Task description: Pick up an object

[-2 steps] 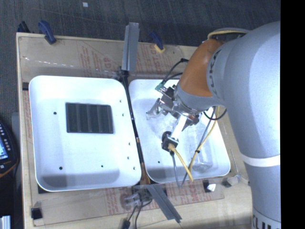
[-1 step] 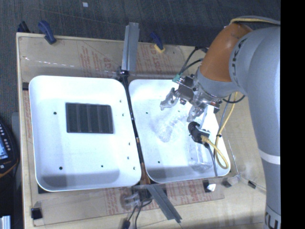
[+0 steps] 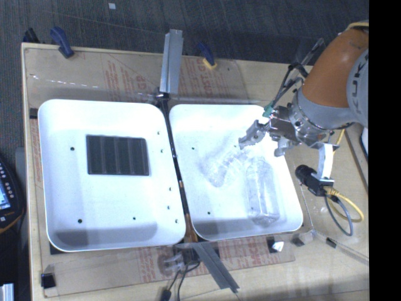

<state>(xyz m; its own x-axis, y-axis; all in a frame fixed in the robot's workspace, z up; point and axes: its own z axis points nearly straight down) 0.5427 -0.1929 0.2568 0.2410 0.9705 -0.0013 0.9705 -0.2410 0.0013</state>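
Note:
In the right bin (image 3: 194, 212), a clear plastic bottle (image 3: 260, 193) lies lengthwise near the right wall. A crumpled clear plastic piece (image 3: 219, 165) lies just left of it. A dark grey ribbed rectangular block (image 3: 118, 155) lies flat in the left bin (image 3: 62, 231). My gripper (image 3: 264, 142) hangs over the upper right part of the right bin, just above the bottle's far end. Its fingers (image 3: 250, 136) are spread apart and open, with nothing between them.
A metal bar (image 3: 171, 61) stands at the back between the bins, with blue clamps (image 3: 61, 42) along the bench's far edge. A black fitting with a yellow cable (image 3: 341, 199) lies right of the right bin. The orange-banded arm (image 3: 335, 68) reaches in from the right.

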